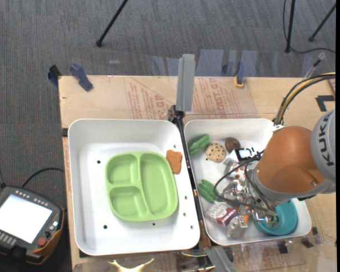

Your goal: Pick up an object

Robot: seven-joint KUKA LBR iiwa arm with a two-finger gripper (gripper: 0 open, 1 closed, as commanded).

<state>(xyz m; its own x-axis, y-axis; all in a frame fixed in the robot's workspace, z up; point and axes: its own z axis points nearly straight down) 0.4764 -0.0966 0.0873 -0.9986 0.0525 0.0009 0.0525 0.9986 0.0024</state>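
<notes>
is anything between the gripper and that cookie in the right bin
Nothing visible stands between them. The cookie lies in the open at the far end of the right bin, a green toy to its left and a brown piece to its right. The gripper hangs nearer the camera, over the clutter.

The arm (pixel 328 146) bears the letters "KUK"; the bench's (pixel 215 98) red print is unreadable.

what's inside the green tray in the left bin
The green tray has three compartments, and all three show bare green plastic. The orange piece lies outside it, at its upper right corner. Whatever is beneath the tray is covered.
</notes>
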